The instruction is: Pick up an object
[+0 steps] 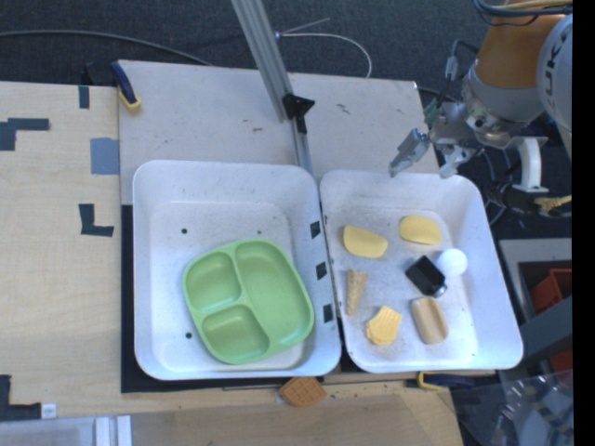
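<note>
The right bin holds several small items: two yellow pieces, a white ball touching a black block, a tan cone, a crinkled yellow piece and a tan roll. My gripper hangs above the bin's far rim, to the right of its middle. It is open, with nothing between its fingers. All the items lie nearer the camera than the gripper.
The left bin carries a green divided plate. A slanted metal pole crosses the bench behind the bins. A round waffle-like cookie lies outside, just in front of the bins. Cables hang at the far right.
</note>
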